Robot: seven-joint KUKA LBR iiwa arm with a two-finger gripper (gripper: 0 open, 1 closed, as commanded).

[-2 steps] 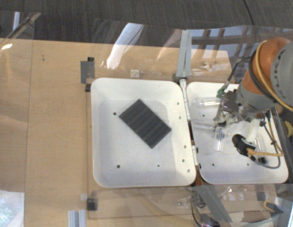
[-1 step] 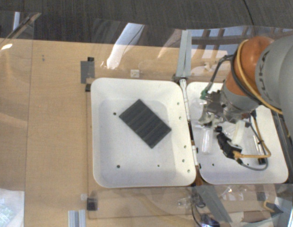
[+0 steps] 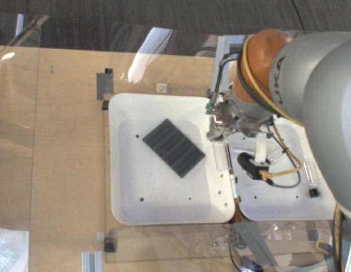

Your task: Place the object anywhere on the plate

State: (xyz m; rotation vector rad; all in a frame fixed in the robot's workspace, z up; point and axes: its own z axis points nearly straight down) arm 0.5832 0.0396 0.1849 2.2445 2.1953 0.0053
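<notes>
The plate [image 3: 173,147] is a dark grey ribbed square lying turned like a diamond on the floor of the left bin [image 3: 130,203]. My gripper [image 3: 242,152] hangs low over the left part of the right bin [image 3: 277,211], just right of the wall between the two bins, and the arm's bulk covers much of that bin. A small black piece [image 3: 314,192] lies on the right bin's floor near its right side. A dark lump [image 3: 247,164] with a yellow cable [image 3: 286,177] sits just below the gripper; I cannot tell whether it is an object or part of the tool.
The arm's grey body and orange band [image 3: 266,52] overhang the right bin's back and right side. A thin clear stick [image 3: 309,174] lies near the small black piece. Black clamps [image 3: 105,84] stand at the left bin's corners on the wooden bench.
</notes>
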